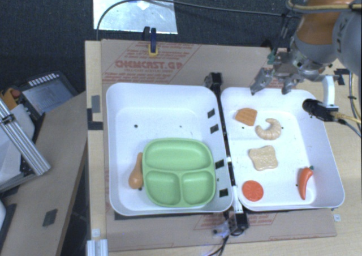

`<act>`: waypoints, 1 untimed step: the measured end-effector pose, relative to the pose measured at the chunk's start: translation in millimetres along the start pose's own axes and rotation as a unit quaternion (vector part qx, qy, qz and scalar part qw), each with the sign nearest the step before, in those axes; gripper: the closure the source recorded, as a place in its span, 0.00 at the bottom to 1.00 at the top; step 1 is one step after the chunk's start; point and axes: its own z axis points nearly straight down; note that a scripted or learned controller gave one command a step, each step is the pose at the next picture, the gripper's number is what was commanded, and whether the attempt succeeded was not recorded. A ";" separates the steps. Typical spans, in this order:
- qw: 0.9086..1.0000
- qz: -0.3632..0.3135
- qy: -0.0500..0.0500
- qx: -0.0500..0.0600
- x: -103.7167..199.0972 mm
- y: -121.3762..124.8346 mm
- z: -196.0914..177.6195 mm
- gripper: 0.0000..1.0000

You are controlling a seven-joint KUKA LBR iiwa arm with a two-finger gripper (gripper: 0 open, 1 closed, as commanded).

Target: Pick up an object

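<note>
Orange and tan pieces lie loose in the right bin (334, 190) — a wedge (246, 116), croissant (269, 129), cracker (263, 157), red disc (253, 190) and carrot (305, 182). The gripper (274, 84) hangs above the bin's far rim, fingers spread, grasping nothing. A green tray (177, 171) sits in the left bin (164, 102).

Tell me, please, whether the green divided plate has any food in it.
Empty: all three compartments of the green plate show bare green. The tan piece lies beside it.
</note>
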 end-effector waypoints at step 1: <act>1.000 -0.001 0.000 -0.006 0.2 2.3 -7.6 0.00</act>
